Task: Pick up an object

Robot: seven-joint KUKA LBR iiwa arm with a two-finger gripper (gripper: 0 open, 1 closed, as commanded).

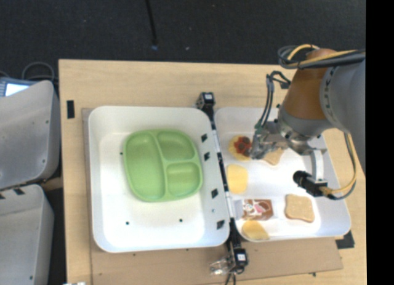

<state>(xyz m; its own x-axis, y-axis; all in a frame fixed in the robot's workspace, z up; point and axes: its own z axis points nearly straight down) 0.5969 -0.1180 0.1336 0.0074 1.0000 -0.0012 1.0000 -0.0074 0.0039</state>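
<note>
My gripper (258, 146) hangs low in the right bin (332, 225), at its upper left part. It is right beside a small red and yellow food item (240, 146), touching or nearly touching that item's right side. A tan wedge-shaped piece (274, 157) lies just below and right of the gripper. Further objects lie toward the front: a pale yellow block (237, 178), a slice of toast (299, 208), a red and white packet (257, 208) and a yellow rounded piece (255, 231).
In the left bin (104, 216) lies a green divided plate (164, 165). A black-clipped divider (217, 167) runs where the two bins meet. The arm's grey body and orange band (308, 96) hang over the right bin's far right, with cables looping beside it.
</note>
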